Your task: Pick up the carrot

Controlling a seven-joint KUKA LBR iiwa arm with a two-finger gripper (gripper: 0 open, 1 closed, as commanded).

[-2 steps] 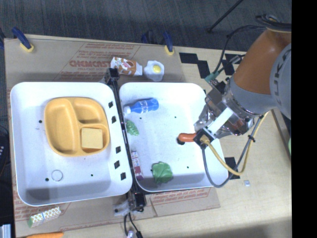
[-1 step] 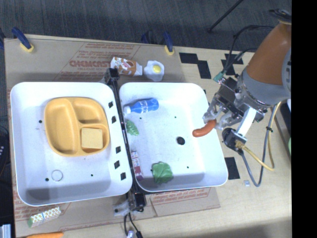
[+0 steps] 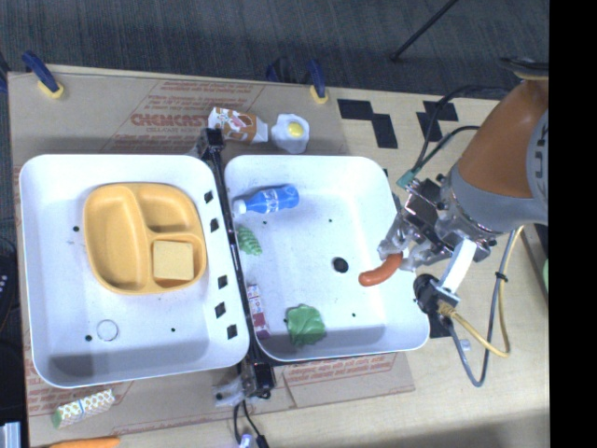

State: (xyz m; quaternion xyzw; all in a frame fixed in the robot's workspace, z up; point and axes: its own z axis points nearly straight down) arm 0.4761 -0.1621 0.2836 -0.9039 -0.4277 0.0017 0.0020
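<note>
Reaching in from the right, with the grey arm (image 3: 504, 171) bending down over the right edge of the right bin (image 3: 308, 171), orange band uppermost and wrist angling down and to the left. Ending in the gripper (image 3: 399, 255), hanging over the bin's right rim, fingers pointing left and slightly down into the bin. Clamping on the carrot (image 3: 380, 272): jaws closing around its right, upper end, with the rest of the orange body sticking out to the left and curving down. Holding the carrot clear above the bin's white floor near the right wall, just right of a small dark spot (image 3: 341, 266) on the floor. Trailing a yellow cable (image 3: 485, 339) and dark cables below and behind the wrist, looping over the bench.

Lying elsewhere in the right bin: a blue bottle (image 3: 269, 200) near the upper left, on its side; a small green leafy piece (image 3: 249, 242) against the left wall; a green lump (image 3: 305, 323) near the bottom edge. Sitting in the left bin (image 3: 56, 278): a yellow divided plate (image 3: 121, 241) with a pale yellow block (image 3: 173, 259) in its lower right compartment. Resting on the cardboard above the bins: a small brown-and-white carton (image 3: 234, 124) and a white-and-yellow egg-like toy (image 3: 291, 132), side by side.
</note>
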